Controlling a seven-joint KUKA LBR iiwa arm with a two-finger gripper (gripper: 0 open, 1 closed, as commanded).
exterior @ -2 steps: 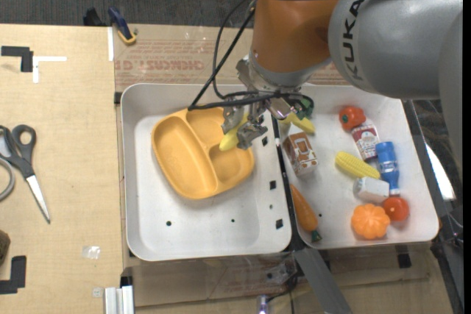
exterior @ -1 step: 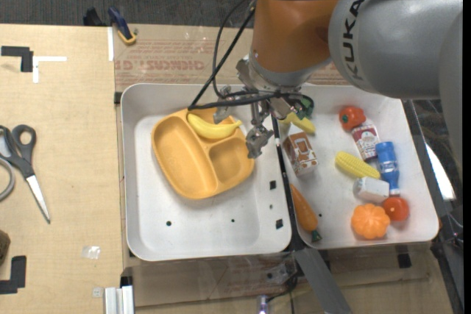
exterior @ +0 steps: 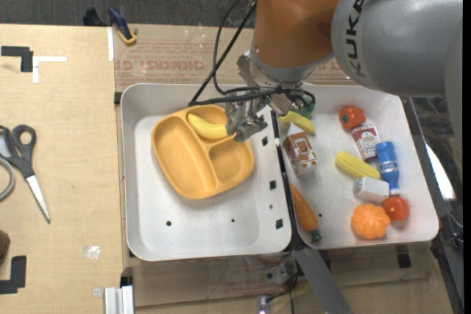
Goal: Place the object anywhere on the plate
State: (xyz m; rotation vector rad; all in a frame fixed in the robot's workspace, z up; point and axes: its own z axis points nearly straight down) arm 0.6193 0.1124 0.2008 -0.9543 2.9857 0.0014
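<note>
Banana (exterior: 207,126) lies on yellow divided plate (exterior: 200,154) in left bin (exterior: 191,232), across plate's upper rim and top compartment. Gripper (exterior: 244,123) sits at banana's right end, touching or nearly so; you cannot tell finger spread or grip from this angle. Right bin (exterior: 412,232) holds corn (exterior: 356,165), carrot (exterior: 304,211), tomato (exterior: 352,116).

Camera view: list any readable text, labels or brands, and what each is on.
"KUKA": on the grey arm, partly cut off by the orange band.
Red print on the cardboard strip behind the bins: upside down, too blurred to read.
Labels on the small brown carton, red-white packet and blue bottle: too small to read.
</note>
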